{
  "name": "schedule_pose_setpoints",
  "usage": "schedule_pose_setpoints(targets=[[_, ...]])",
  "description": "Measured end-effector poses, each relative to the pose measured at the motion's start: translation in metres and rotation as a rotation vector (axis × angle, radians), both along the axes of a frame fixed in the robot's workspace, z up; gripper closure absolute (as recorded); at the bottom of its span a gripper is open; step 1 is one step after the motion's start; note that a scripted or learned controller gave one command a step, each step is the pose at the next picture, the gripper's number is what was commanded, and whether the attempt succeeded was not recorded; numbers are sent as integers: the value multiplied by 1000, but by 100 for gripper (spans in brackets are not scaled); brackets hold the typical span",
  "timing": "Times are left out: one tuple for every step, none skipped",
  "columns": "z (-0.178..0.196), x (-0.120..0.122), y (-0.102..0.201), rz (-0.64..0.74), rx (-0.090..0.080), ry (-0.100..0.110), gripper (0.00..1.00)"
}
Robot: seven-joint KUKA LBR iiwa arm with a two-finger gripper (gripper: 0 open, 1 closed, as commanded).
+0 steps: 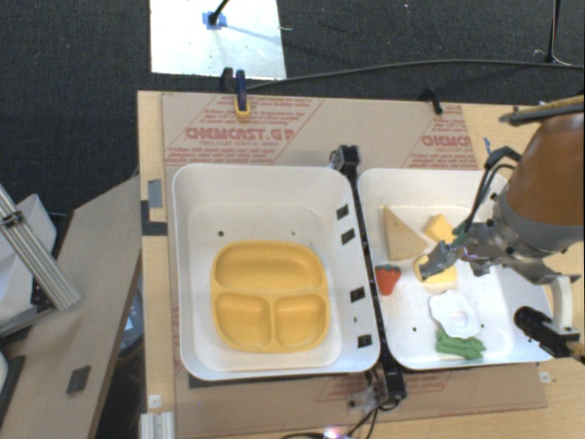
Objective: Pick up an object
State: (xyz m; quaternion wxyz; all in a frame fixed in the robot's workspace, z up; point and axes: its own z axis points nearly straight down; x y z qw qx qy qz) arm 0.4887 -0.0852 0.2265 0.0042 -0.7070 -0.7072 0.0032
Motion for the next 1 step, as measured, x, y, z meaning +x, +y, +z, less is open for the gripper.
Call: schedule_pose_setpoints(targets=[[5,2,0,2,-1,-12,0]])
